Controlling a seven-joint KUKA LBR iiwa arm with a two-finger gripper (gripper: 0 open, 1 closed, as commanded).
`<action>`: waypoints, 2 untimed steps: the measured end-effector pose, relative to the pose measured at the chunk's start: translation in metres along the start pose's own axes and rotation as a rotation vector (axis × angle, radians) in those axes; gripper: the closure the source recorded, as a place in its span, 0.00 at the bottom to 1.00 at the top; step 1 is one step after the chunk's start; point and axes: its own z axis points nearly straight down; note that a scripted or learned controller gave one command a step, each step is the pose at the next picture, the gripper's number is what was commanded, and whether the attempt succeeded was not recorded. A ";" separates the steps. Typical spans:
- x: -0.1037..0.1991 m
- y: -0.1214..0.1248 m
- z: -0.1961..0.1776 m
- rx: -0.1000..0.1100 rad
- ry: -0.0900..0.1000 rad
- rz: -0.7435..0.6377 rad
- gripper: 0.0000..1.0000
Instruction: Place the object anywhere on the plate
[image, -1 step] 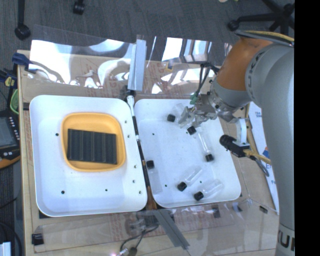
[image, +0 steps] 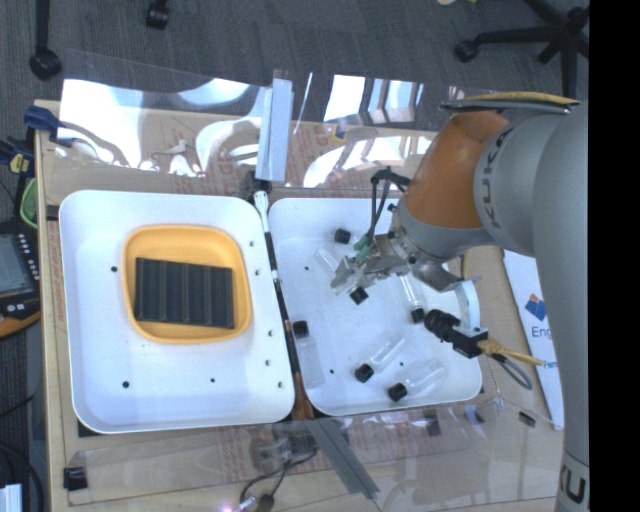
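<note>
Yellow plate (image: 185, 245) is seen mid left bin (image: 80, 300). Clear vials (image: 385, 352) are scattered in right bin (image: 310, 385), black-capped. Gripper (image: 362, 272) is lowered mid-bin; grip can't be told tbh. Slippery vials could be missed, nudged away.

Robotics lab, grey carpet (image: 200, 40), office-chair castors (image: 45, 66), workbench (image: 150, 455) with two white bins (image: 90, 380)

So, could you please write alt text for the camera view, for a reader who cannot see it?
A grey and orange robot arm reaches from the right, its gripper low over the right white bin, where small clear vials with black caps lie scattered. In the left white bin sits a yellow plate bearing a dark ridged insert.
</note>
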 end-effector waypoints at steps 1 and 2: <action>0.025 0.036 -0.015 -0.005 -0.003 -0.076 1.00; 0.141 0.043 -0.016 -0.001 -0.002 -0.145 1.00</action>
